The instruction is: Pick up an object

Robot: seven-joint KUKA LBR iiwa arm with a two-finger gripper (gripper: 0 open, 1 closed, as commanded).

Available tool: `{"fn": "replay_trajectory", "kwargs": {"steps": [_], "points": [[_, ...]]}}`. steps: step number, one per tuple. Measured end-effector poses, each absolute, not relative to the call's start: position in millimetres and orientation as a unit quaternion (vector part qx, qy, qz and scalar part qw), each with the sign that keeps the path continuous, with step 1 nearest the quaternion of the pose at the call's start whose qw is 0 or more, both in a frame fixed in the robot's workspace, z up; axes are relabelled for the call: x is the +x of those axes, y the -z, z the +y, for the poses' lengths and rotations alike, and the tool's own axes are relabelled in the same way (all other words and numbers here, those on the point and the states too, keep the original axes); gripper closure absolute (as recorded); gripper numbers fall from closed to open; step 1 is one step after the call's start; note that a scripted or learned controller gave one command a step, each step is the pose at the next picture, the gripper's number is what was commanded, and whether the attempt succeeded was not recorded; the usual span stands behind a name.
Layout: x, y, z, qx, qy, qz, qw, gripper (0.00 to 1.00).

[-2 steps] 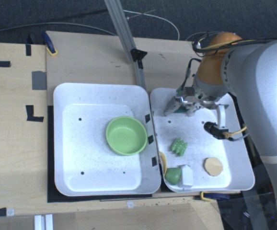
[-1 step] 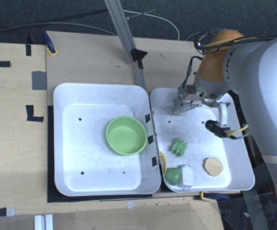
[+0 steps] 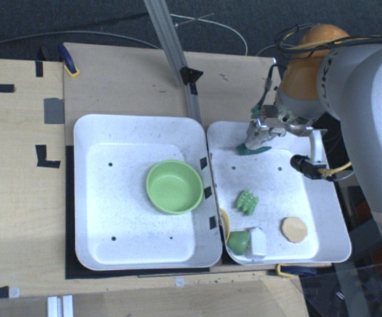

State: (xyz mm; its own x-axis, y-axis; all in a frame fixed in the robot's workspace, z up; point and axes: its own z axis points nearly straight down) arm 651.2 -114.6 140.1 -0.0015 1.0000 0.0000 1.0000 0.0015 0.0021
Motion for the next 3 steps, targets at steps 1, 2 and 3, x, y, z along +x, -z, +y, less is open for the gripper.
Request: {"fn": "replay_trajectory", "kwargs": {"steps": [1, 2, 3], "points": [[653.8, -204, -116, 0.706, -0.0016, 0.708, 0.002, 1.00], [654.3, -222, -116, 0.707, -0.0004, 0.708, 0.000, 1.00], [647.3, -223, -66, 0.705, 0.0003, 0.709, -0.001, 1.00]]}}
